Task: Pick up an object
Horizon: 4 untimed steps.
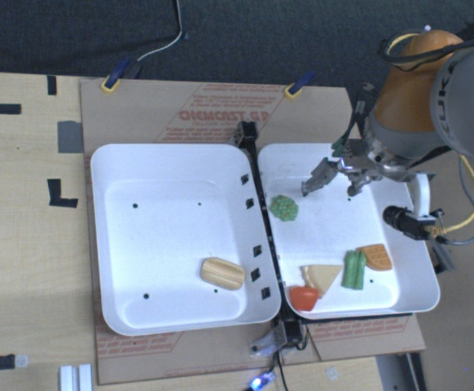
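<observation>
— Above the right white plastic bin [400,300], just right of the small green broccoli-like floret [284,208], hangs the metal two-finger claw [332,182]. How far along is the pick?

— Nothing is lifted yet, as I judge it. Its fingers are spread wide, with nothing between them, and they look clear of the bin floor.

— And the things to choose from?

— That floret is nearest. Farther from it, toward the bin's near edge, lie a pale cheese-like wedge [322,277], a red rounded piece [304,298], a green upright block [353,269] and an orange waffle-like slice [376,257]. Left of the floret, a tan bread roll [221,273] sits in the left white bin [107,218]. Descent, closing and lifting all remain.
</observation>
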### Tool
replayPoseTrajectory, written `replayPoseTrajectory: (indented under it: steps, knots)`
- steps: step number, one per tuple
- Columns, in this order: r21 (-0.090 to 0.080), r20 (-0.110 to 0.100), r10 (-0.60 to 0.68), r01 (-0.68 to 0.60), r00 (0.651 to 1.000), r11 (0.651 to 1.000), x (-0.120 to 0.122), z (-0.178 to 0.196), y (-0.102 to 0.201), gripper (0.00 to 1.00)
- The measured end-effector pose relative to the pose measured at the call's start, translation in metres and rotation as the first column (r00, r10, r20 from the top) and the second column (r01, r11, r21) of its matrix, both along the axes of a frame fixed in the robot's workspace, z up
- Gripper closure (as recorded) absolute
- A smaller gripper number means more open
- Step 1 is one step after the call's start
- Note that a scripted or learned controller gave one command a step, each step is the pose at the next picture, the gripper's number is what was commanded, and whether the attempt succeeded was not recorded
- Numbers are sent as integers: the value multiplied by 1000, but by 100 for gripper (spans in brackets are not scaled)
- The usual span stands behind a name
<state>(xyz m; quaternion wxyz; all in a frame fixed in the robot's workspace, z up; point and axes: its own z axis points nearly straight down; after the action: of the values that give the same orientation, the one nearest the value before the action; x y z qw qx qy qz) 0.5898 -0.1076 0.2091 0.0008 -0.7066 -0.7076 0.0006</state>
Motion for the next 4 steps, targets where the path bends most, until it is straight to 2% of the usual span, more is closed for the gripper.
replayPoseTrajectory:
  steps: [1,2,3,4]
  knots:
    - [2,11,10,-10,1000,1000,32,81,95,0]
    - [3,7,10,-10,1000,1000,30,137,180,0]
    - [-3,-17,-4,4,1000,1000,-29,9,148,0]
    - [-1,-1,0,0,1000,1000,-25,26,150,100]
